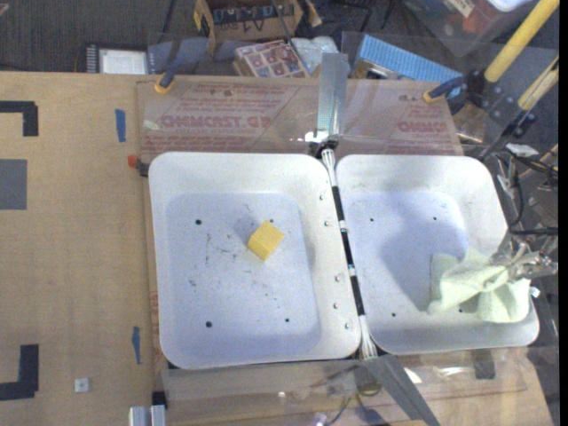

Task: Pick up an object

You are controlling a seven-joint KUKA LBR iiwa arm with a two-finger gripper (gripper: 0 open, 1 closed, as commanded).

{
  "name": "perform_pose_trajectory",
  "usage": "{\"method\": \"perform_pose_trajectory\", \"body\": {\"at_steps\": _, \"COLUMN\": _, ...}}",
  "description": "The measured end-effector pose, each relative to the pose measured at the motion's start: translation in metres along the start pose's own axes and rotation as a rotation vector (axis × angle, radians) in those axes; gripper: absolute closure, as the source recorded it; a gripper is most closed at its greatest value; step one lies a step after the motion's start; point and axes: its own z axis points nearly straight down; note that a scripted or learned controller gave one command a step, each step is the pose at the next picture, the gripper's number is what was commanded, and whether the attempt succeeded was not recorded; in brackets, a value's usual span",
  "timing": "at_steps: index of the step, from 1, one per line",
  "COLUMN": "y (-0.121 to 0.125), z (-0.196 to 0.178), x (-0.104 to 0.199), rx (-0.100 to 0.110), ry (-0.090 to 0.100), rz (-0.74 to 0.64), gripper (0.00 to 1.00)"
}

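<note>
Tan worktop (71,238) carrying two shallow white bins side by side. The left bin (177,180) holds one small yellow block (265,240), lying a little above the middle of the floor, well apart from every wall. The right bin (399,180) holds a pale yellow-green cloth (475,289), crumpled in the lower right corner and pressed up to the right wall.

The gripper (524,261) reaches in from the right and sits low over the right rim of the right bin, at the upper right corner of the cloth. That corner appears drawn up toward it. The metal parts are small and blurred against the clutter behind, so it cannot be told whether the gripper is open or closed, nor whether any cloth is actually pinched.

Step in hand, as judged: taking the cloth, the nearest thing to the gripper. To do it well, the grip should close on a thick fold rather than a thin edge, since a loose corner is likely to slip out on the lift. The wall stands just beside, so a grasp slightly inward leaves more room. The lift should go straight up and slowly, until the whole cloth hangs clear of the bin floor. The block, being far off, needs no care.
</note>
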Motion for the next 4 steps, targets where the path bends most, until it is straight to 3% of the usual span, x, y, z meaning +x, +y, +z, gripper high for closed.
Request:
{"method": "perform_pose_trajectory", "body": {"at_steps": 1, "y": 0.0, "z": -0.021, "x": 0.0, "rx": -0.001, "ry": 0.0, "rz": -0.408, "gripper": 1.0}}
{"method": "perform_pose_trajectory", "body": {"at_steps": 2, "y": -0.018, "z": -0.011, "x": -0.027, "rx": -0.003, "ry": 0.0, "rz": -0.793, "gripper": 1.0}}
{"method": "perform_pose_trajectory", "body": {"at_steps": 3, "y": -0.021, "z": -0.049, "x": -0.03, "rx": -0.005, "ry": -0.001, "rz": -1.164, "gripper": 1.0}}
{"method": "perform_pose_trajectory", "body": {"at_steps": 4, "y": 0.006, "z": -0.033, "x": -0.01, "rx": -0.009, "ry": -0.002, "rz": -1.603, "gripper": 1.0}}
